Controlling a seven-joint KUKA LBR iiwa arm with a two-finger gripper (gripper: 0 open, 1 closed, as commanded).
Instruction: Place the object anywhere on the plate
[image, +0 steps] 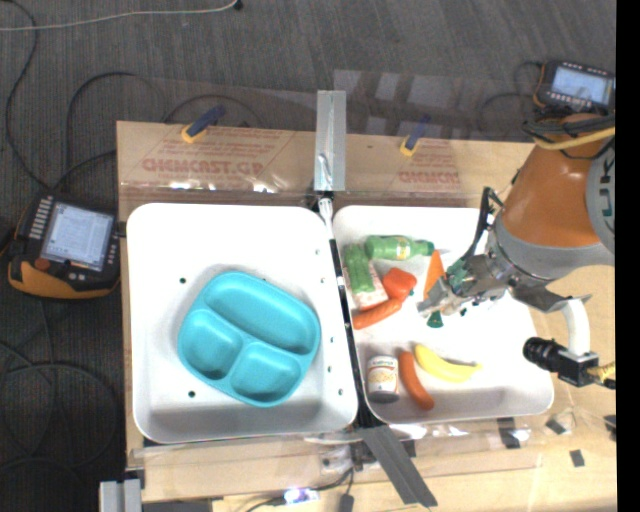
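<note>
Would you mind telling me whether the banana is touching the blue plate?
Apart. The camera view shows the banana in the right bin and the blue plate in the left bin, with both rims between them.

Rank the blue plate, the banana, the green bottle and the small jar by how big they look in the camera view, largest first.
1. Blue plate, by far the largest.
2. Banana and green bottle: they look about alike in length, so I won't rank one over the other.
3. Small jar, the smallest.
</note>
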